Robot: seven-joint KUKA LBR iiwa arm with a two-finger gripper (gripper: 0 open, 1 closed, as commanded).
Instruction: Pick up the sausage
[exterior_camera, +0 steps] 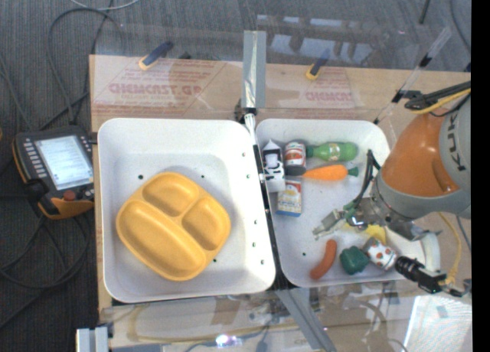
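Fingers on your gripper are pointing left over the floor of the right bin, and you are looking at them from too steep an angle to tell whether they are spread or closed; nothing is showing between them. Your sausage is lying just below and a little left of those fingers, apart from them, tilted with its upper end toward the gripper and its lower end near the bin's front wall. Just beside it on the right, a dark green block is sitting, with a small white and red toy next to that. Toward the back of the same bin you are seeing a carrot, a green bottle, a small can and a little carton. Your arm is reaching in from the right over that bin's edge. In the left bin, a yellow divided plate is resting upside up near the middle. A handheld controller is lying off to the left of the surface.
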